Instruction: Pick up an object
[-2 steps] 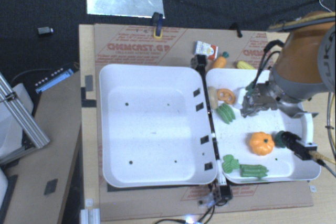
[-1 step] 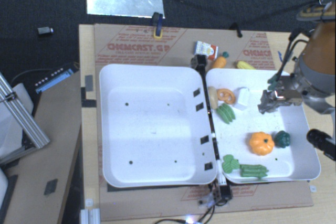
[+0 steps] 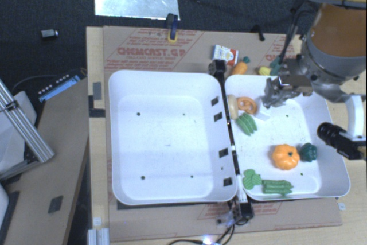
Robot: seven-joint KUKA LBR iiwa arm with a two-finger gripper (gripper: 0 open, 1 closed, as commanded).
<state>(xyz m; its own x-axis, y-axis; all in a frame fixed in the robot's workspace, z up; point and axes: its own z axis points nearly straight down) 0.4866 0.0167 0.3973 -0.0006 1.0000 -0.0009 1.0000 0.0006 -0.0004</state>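
My gripper (image 3: 271, 99) hangs over the upper part of the right bin (image 3: 321, 120), just right of a tan pretzel-shaped toy (image 3: 246, 104). Below the pretzel lies a light green vegetable (image 3: 248, 123). An orange pumpkin (image 3: 285, 156) sits lower in the bin with a dark green piece (image 3: 308, 151) at its right side. A green leafy toy (image 3: 250, 179) and a green bean pod (image 3: 277, 185) rest along the bin's near edge. Nothing shows held in the gripper.
The left bin (image 3: 166, 140) lies beside the right one. Behind the bins on the cardboard sit a small white and red box (image 3: 225, 54), a carrot (image 3: 239, 67) and a yellow piece (image 3: 264, 71). A black part (image 3: 338, 139) juts over the right bin's right edge.
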